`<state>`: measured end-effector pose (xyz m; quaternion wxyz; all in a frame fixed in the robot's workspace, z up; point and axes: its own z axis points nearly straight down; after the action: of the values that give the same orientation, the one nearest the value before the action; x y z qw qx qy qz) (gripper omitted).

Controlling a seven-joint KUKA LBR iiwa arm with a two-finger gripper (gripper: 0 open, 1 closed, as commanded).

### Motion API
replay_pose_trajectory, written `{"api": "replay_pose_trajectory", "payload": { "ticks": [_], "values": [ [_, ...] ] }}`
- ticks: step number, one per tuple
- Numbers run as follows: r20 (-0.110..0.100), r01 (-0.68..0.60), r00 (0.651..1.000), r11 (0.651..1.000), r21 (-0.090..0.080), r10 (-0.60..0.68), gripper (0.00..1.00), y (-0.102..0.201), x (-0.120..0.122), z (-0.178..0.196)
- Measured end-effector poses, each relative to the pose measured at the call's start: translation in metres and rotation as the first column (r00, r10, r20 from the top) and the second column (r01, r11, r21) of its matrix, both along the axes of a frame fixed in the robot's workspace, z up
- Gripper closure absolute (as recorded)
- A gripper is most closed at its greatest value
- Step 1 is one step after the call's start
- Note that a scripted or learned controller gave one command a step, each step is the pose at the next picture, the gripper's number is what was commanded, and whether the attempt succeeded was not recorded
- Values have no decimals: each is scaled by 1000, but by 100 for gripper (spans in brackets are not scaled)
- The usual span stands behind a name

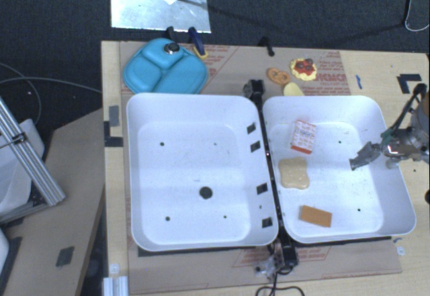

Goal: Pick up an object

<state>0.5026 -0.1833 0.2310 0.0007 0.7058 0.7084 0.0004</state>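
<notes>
Two bins: a left bin and a right bin are set side by side on the bench, their rims touching.
Claw: the gripper is seen at the right edge, above the right bin's right half; whether it is spread or pressed together cannot be told, and nothing is seen held by it.
Right bin contents: a red-and-white packet is placed toward the far side, a pale beige piece just nearer, and an orange-brown block near the front.
Left bin contents: a small dark disc is found near the middle.
Spacing: all three right-bin objects are kept left of the claw, apart from it.
Beyond the bins: a blue divided tray is set at the far left.
</notes>
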Motion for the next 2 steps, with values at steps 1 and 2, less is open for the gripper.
{"api": "replay_pose_trajectory", "payload": {
  "ticks": [1,2],
  "values": [
    [-9,-5,1000,1000,6,5,0,73,-18,-124],
    [2,1,1000,1000,0,-1,100,68,-15,-108]
  ]
}}
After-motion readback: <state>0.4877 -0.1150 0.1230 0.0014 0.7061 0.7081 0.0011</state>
